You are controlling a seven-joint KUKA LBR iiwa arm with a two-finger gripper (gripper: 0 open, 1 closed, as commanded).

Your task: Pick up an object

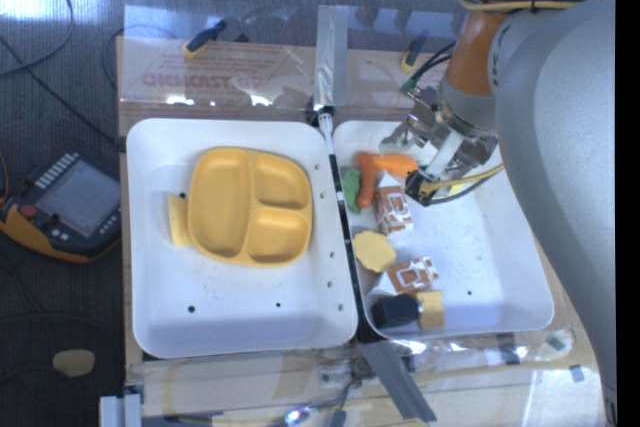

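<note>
My gripper point(418, 158) hangs over the upper part of the right bin point(500, 255), just right of an orange carrot-like toy point(375, 169). A green piece point(351, 187) lies beside the carrot against the bin's left wall. Below them sit a white and orange box point(393, 209), a yellow round piece point(374, 252), a small orange-patterned block point(414, 273), a tan block point(431, 309) and a black object point(394, 312). Nothing is visibly held.
The left bin point(150, 305) holds a yellow divided tray point(250, 205) with a pale yellow piece point(178, 220) at its left edge. The arm's grey body fills the right side. A handheld pendant point(65, 205) lies on the floor at left.
</note>
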